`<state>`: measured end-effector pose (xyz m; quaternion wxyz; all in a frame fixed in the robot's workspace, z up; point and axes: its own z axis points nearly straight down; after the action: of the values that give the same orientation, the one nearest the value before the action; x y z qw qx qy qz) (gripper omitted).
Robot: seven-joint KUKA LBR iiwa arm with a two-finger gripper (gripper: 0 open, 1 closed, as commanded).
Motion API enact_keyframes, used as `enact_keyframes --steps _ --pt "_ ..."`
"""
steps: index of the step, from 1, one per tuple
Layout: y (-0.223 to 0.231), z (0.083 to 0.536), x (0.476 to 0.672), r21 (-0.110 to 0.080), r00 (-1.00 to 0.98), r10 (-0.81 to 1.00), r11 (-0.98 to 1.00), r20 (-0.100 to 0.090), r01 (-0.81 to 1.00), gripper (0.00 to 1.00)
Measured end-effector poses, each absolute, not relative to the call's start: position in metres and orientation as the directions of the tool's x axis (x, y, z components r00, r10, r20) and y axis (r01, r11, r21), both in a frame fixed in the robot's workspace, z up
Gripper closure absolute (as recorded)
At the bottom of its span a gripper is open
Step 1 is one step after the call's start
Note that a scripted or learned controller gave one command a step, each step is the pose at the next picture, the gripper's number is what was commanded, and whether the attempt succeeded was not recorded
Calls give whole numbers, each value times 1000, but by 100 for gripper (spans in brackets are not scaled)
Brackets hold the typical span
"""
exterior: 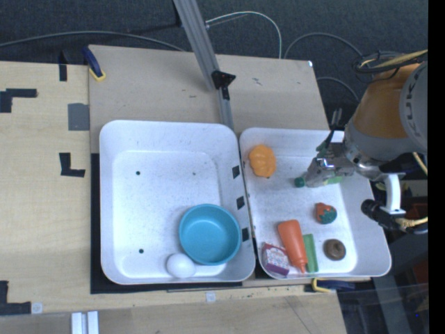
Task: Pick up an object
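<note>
My gripper (320,174) hangs low over the upper middle of the right bin (361,218), reaching in from the right. A slim green object (300,181) with a dark tip pokes out to the left from under it, and the gripper body hides most of that object. An orange lump (262,160) lies to the gripper's left, near the bin's top left corner. Just below the gripper sits a small red and green object (325,213).
At the right bin's front lie an orange carrot-like piece (292,242), a green stick (310,252), a purple and white packet (275,259) and a brown ring (335,249). The left bin (139,158) holds a blue bowl (208,234) and a white ball (181,264).
</note>
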<state>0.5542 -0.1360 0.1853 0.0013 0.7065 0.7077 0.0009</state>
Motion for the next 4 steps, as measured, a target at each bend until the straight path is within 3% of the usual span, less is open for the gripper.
enact_keyframes --steps 1,2,4 --pt "-133 240 565 4 -3 1000 3 -1 1000 100" --pt "-133 267 566 1 -2 1000 2 -1 1000 100" --pt "-32 238 562 -3 -6 1000 6 1 1000 100"
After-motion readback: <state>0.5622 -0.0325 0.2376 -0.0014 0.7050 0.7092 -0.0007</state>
